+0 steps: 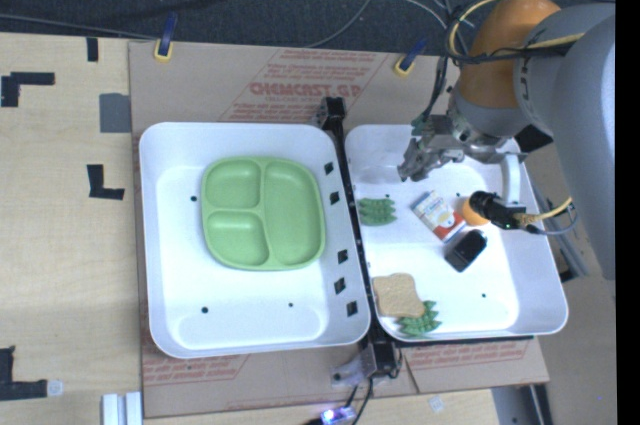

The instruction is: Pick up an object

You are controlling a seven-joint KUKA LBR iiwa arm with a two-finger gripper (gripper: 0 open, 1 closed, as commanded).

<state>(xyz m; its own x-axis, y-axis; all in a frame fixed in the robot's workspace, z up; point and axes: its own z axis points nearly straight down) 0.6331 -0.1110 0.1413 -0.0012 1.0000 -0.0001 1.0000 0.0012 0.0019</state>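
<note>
The gripper [416, 165] hangs over the right bin's [535, 318] far part; whether it is open cannot be told. A green leafy toy [376, 209] lies at its seven o'clock, a small red-and-white packet [434, 211] at five. The left bin [175, 318] holds a green divided plate [264, 212].

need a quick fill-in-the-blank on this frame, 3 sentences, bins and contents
1. The green divided plate lies in the ____ bin.
2. The plate has ____ compartments.
3. The gripper hangs over the right bin, near its ____ edge in the camera view.

Missing words: left; three; top
</note>
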